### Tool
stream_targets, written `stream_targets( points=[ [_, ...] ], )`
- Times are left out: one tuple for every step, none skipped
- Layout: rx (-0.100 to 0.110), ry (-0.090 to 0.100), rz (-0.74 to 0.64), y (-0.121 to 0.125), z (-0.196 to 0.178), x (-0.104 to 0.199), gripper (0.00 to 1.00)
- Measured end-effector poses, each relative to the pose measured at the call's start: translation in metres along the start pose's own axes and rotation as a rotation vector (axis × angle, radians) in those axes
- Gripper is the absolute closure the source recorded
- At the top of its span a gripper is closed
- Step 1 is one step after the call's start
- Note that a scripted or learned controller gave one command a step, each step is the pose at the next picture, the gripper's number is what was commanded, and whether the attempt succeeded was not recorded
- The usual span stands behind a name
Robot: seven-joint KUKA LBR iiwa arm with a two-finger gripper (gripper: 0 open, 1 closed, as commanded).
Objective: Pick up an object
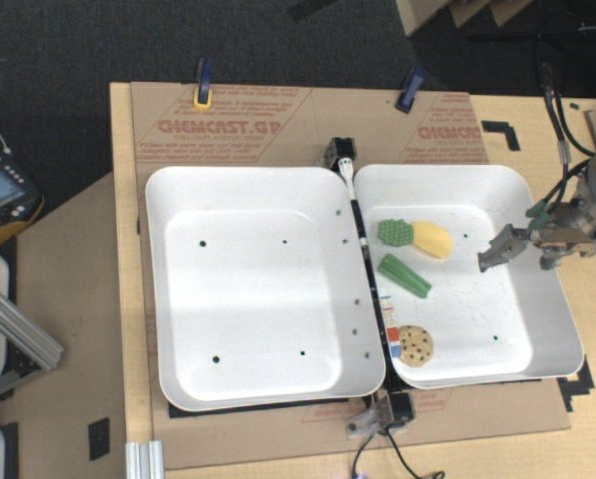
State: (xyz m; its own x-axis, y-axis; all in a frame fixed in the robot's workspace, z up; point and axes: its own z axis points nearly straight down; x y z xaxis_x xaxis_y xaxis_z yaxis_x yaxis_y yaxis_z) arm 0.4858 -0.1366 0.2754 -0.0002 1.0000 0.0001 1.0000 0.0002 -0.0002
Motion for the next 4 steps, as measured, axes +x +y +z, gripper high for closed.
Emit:
stream_targets(
  points=[
    [-0.007,0.000,-0.008,-0.006,-0.058,0.070,0.00],
    [-0.015,0.001,-0.007,-0.005,-0.165,0.127,0.00],
    [-0.005,-0.001,-0.001,-0.005,-0.169,0.124,1.00],
    [-0.008,-0.002,-0.001,-0.005,-0.179,0.124,1.00]
  ],
)
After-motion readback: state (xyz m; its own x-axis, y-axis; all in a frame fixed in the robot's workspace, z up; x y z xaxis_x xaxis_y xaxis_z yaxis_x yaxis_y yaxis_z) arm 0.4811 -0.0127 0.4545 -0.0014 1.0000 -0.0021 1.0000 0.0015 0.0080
